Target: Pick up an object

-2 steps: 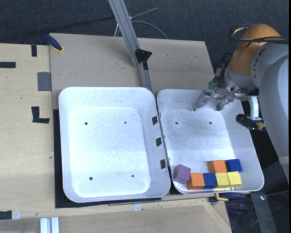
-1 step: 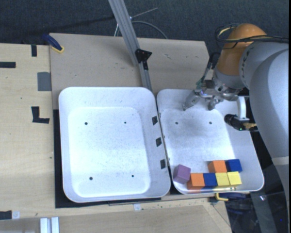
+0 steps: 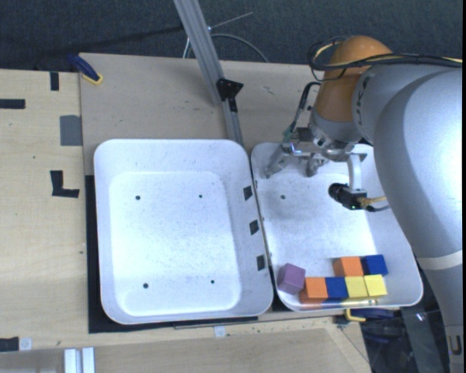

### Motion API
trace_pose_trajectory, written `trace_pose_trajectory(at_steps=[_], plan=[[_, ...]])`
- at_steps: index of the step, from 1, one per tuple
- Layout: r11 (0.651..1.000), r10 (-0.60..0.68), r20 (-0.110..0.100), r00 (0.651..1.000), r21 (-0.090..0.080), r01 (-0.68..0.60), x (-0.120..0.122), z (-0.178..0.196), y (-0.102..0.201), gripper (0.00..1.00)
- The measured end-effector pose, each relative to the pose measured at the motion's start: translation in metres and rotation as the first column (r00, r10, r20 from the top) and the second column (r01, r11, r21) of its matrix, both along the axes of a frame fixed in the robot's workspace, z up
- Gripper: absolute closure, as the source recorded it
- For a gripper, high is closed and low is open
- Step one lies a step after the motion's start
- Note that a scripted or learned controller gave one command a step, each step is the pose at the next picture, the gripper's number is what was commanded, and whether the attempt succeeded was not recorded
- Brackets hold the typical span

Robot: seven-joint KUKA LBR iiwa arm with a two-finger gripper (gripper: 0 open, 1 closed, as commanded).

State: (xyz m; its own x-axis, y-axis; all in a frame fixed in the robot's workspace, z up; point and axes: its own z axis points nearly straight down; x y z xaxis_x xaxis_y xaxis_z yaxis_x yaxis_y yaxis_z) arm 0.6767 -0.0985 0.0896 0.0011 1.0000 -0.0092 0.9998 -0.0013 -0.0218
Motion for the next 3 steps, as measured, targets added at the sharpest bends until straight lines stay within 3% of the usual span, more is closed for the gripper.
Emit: trace_pose_trajectory(at_steps=[1,2,3], plan=[[1.000,0.000,0.024,1.000,0.009,-0.001,-0.042,0.067,0.007,0.00],[1.000,0.004,0.017,1.000,0.008,-0.004,-0.022,0.003,0.007,0.00],[1.000,0.001,0.025,1.000,0.009,-0.001,-0.103,0.107,0.017,0.00]])
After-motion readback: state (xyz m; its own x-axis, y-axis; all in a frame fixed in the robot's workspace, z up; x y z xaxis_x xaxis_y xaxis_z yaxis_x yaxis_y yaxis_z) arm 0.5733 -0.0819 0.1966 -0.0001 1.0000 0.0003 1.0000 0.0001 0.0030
